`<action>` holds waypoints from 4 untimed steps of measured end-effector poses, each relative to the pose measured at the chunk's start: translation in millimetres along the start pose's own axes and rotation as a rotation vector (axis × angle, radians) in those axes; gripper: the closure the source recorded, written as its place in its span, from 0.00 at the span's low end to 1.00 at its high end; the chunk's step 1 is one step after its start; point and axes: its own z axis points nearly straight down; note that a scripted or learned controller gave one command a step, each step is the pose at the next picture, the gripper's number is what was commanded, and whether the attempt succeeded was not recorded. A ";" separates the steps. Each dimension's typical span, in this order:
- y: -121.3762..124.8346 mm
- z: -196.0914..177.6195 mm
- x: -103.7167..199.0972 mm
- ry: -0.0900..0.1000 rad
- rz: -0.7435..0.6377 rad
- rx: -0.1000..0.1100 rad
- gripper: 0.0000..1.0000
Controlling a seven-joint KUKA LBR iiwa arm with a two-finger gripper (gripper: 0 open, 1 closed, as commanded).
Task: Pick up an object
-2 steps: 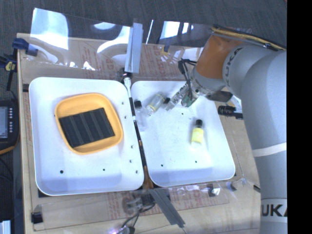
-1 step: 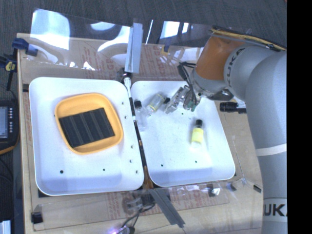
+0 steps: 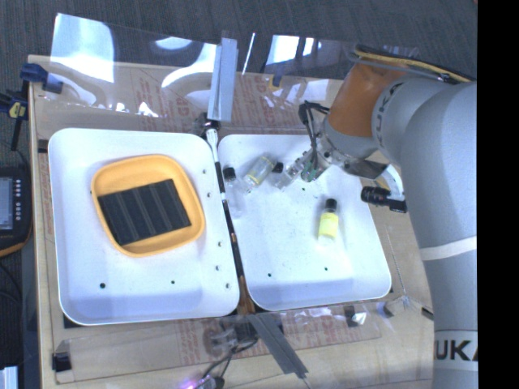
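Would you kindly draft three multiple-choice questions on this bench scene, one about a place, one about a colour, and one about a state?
1. Where does the orange tray lie?
A. left bin
B. right bin
C. on the bench outside the bins

2. What colour is the small bottle with the black cap?
A. blue
B. yellow
C. red

3. How does the clear vial sit?
A. standing upright
B. lying on its side
C. stacked on the tray

Answers: 1 A, it fills the middle of the left bin; 2 B, its body is yellow; 3 B, it lies flat on the right bin floor.

Clear bottles and a yellow bottle crowd the right bin's back; its front floor lies open.
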 end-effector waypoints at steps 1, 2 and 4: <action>8.6 -2.0 -6.8 -0.010 0.206 -0.007 1.00; 10.4 -1.3 -4.8 -0.007 -0.084 -0.004 1.00; 1.1 -0.8 2.7 -0.005 -0.679 -0.001 1.00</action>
